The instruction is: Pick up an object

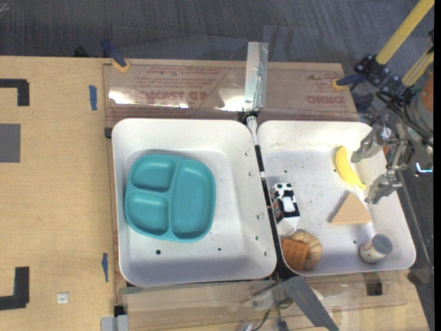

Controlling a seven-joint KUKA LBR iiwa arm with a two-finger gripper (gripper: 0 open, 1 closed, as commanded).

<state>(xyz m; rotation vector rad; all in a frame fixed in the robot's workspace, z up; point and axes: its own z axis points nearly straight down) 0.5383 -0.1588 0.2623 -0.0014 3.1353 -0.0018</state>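
Tool (378, 167) hovering over right bin (406, 250) near its right rim, fingers spread, gripping nothing. Nearest in right bin: waffle-like pastry (302, 248) and small cup (375, 247) sitting at front. Tan wedge (351, 211) lying further back, just below tool. Black-white item (284, 200) resting by divider. Banana (347, 167) lying beside tool. Left bin (138, 271) holding teal divided plate (170, 196). Red print on clear sheet (172, 88) beyond, unreadable.

Two bins (138, 133), one teal plate (170, 196), and perhaps five small objects (349, 167).
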